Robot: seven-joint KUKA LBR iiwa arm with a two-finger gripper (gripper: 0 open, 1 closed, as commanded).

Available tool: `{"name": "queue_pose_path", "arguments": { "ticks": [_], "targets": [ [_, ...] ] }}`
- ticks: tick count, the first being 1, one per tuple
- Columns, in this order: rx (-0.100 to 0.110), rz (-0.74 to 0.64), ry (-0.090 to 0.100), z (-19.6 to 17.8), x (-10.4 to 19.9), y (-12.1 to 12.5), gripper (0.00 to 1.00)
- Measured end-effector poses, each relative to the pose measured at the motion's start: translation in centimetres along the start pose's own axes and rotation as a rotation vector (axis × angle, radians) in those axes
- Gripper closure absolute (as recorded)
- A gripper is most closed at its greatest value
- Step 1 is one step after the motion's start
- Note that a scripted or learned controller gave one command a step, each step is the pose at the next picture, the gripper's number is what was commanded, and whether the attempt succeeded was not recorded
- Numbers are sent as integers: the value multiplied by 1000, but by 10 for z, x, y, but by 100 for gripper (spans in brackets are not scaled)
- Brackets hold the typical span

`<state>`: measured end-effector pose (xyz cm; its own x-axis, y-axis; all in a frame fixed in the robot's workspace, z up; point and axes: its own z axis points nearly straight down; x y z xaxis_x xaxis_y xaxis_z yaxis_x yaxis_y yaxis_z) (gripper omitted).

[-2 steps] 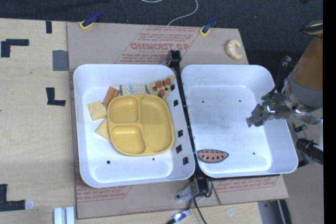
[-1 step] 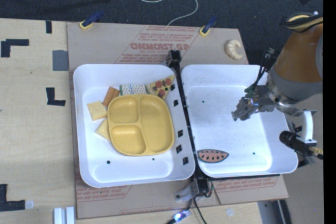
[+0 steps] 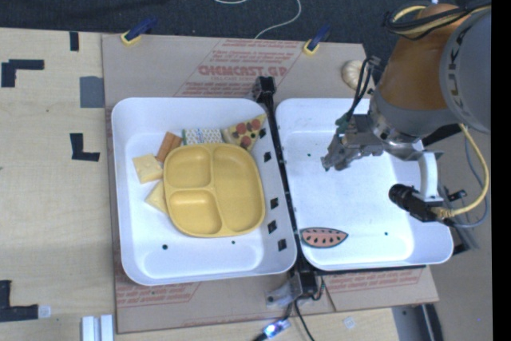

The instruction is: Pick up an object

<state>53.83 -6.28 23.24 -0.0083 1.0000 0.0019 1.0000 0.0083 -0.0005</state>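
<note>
The arm (image 3: 423,76) is reaching in from the right and hanging over the right bin (image 3: 399,251). The end effector (image 3: 339,157) is sitting above the bin's upper left area, over bare white floor; nothing is showing between its tips, and whether it is released or clenched, I cannot tell. A watermelon slice (image 3: 322,236) is lying flat near the right bin's front edge, well apart from the end effector. The left bin (image 3: 136,251) is holding a yellow divided plate (image 3: 214,189), with crackers (image 3: 148,168) touching its left rim and small toy food pieces (image 3: 243,130) lying at its back. Both bins are resting on cardboard (image 3: 239,68) on the desk (image 3: 48,196).
</note>
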Motion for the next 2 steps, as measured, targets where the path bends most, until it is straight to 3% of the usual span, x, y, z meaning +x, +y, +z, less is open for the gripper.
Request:
{"name": "queue_pose_path", "arguments": {
  "ticks": [2],
  "targets": [
    [0,1,-1,8,111,64,100]
  ]
}}
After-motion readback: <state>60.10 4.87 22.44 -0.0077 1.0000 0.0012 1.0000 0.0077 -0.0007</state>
